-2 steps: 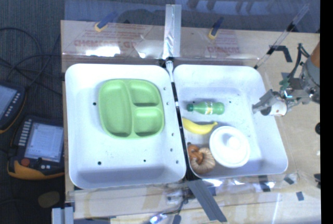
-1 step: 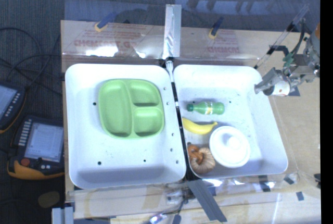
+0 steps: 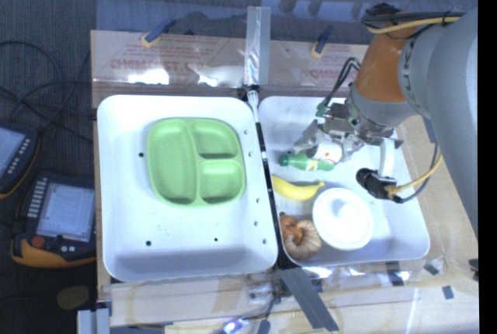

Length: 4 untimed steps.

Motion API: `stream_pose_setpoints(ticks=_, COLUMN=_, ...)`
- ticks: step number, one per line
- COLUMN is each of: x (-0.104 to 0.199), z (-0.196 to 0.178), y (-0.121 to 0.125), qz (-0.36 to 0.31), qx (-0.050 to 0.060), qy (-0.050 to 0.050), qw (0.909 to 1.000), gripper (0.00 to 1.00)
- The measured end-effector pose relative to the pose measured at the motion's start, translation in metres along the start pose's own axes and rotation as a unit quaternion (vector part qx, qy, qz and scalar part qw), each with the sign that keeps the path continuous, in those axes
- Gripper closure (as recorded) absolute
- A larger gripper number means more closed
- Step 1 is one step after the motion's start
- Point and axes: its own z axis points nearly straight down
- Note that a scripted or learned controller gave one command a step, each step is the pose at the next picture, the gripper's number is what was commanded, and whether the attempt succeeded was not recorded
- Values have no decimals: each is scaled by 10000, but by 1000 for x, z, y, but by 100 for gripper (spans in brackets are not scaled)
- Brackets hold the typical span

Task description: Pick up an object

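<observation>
One tool (image 3: 330, 140) | over right bin (image 3: 411, 235) | green bottle (image 3: 309, 162) just below

The arm (image 3: 435, 68) is cut off by the right edge. Its wrist covers the gripper (image 3: 335, 140), so the jaw state cannot be read. The green bottle (image 3: 309, 162) is partly covered at its right end; its label is too small to read. The left-edge device (image 3: 14, 158) is cropped.

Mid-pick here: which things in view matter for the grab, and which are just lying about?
In play: gripper; green bottle beneath it; banana, white bowl, brown pastry, all in the right bin.

Lying about: green divided plate in the left bin; handheld pendant.
</observation>
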Motion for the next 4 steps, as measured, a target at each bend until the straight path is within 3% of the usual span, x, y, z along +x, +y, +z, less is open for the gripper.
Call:
stream_pose_setpoints(ticks=1, x=-29, z=60, y=37, qz=-72, qx=-79, qy=-5, qw=9999, gripper=0)
stream_pose_setpoints(ticks=2, x=-38, z=60, y=-18, qz=103, qx=-108, qy=-8, qw=9999, gripper=0)
stream_pose_setpoints(ticks=3, x=-38, z=54, y=-17, qz=93, qx=-96, qy=3, qw=9999, gripper=100)
stream_pose_setpoints(ticks=4, x=-4, z=-72, y=16, qz=-1155, qx=-18, qy=-9, qw=9933, gripper=100)
